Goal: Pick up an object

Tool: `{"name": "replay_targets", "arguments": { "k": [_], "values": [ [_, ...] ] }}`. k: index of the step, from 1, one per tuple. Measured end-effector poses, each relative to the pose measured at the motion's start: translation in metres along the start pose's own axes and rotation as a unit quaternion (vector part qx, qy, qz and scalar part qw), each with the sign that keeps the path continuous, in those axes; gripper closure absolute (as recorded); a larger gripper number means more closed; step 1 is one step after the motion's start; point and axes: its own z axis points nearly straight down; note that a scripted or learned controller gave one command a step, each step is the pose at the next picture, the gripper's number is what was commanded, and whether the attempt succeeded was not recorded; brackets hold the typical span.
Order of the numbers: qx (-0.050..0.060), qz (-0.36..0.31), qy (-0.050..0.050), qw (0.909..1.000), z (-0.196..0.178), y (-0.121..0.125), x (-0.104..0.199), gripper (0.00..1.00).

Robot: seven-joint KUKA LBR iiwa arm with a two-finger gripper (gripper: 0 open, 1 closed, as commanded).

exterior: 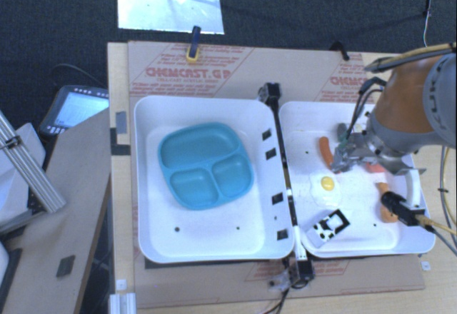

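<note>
The right bin (300, 127) holds several small items. An orange-red sausage piece (325, 150) lies near its middle, a fried egg (326, 187) sits just below it, and a black-and-white checkered block (328, 225) rests near the front edge. An orange carrot-like piece (386, 210) lies at the right side, partly behind a black part of the arm. My gripper (344, 160) hangs low in this bin, right beside the sausage and just above the egg. The left bin (153, 227) holds a blue divided plate (206, 165).
The grey arm with its orange band (407, 95) covers the right bin's far right part. A black divider with clips (280, 163) runs between the bins. A cardboard sheet (235, 66) lies under both. A tablet (71, 109) sits at the left.
</note>
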Motion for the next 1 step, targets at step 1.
{"name": "replay_targets", "arguments": {
  "k": [1],
  "values": [
    [-0.001,0.000,0.000,1.0000,-0.0561,0.0124,-0.0011,1.00]
  ]
}}
